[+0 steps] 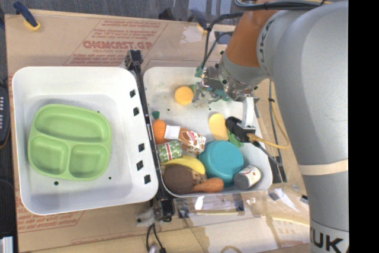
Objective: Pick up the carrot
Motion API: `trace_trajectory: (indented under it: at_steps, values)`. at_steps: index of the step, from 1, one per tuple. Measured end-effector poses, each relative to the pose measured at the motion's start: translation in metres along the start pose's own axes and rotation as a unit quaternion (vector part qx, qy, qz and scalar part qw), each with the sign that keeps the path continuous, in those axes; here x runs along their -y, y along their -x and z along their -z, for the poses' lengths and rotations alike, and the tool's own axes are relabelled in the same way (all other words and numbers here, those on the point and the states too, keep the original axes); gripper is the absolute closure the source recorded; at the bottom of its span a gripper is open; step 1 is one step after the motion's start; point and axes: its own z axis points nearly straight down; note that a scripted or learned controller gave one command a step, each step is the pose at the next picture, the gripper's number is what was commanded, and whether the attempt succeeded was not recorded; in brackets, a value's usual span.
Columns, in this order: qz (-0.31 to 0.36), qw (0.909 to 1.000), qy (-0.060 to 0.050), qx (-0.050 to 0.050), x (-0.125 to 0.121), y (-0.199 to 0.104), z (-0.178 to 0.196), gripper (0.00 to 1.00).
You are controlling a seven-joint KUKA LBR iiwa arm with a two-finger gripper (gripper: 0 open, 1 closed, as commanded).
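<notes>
Against right bin's left wall: tapered orange carrot | metal end effector above, grip state unclear

Both white bins appeared smooth, glossy moulded plastic, the green divided tray matt plastic, the carrot smooth plastic, the bench cover matt printed cardboard, and the arm satin-finished grey casing.

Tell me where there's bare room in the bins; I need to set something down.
Free: the left white bin's floor around the green sectioned plate, and the right white bin's far-left corner beside the small orange ball. Crowded: the right bin's near half, around the teal bowl and carrot.
</notes>
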Motion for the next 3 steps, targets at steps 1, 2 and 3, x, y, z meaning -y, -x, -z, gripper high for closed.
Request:
trace_trajectory:
  at_steps: [1,2,3]
  values:
    - [-0.001,1.0000,-0.001,0.000,0.000,0.001,0.000,0.00]
    - [-0.044,0.9990,-0.007,0.001,-0.041,-0.028,-0.069,0.00]
    - [-0.039,0.9992,-0.007,0.001,-0.043,-0.029,-0.055,1.00]
